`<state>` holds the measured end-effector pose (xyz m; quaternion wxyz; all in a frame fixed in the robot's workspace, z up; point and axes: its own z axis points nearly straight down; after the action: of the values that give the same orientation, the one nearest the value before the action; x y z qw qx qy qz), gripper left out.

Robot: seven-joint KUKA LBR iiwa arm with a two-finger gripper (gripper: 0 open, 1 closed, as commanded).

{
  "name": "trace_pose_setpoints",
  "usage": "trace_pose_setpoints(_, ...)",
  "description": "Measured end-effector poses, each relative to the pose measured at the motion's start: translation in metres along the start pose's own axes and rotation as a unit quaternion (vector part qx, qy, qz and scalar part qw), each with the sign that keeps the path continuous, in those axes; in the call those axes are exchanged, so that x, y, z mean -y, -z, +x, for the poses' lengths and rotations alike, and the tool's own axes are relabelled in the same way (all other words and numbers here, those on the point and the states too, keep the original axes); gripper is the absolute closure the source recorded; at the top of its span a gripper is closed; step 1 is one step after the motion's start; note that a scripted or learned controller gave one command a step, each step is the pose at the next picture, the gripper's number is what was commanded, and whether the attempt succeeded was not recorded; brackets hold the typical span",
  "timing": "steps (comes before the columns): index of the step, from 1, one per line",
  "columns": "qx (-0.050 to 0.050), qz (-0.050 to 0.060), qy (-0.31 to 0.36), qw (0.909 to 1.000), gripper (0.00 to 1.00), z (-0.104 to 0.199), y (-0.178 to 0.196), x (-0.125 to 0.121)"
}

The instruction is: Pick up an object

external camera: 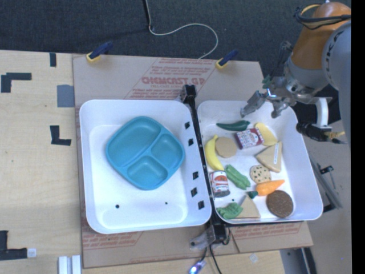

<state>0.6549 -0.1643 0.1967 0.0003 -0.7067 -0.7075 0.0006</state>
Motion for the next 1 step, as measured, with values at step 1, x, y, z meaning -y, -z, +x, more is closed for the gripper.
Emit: trace_pose_setpoints(1,-0.002,0.003,0.002,1.0000,0.00,0.0553,-0.0476,0.0335)
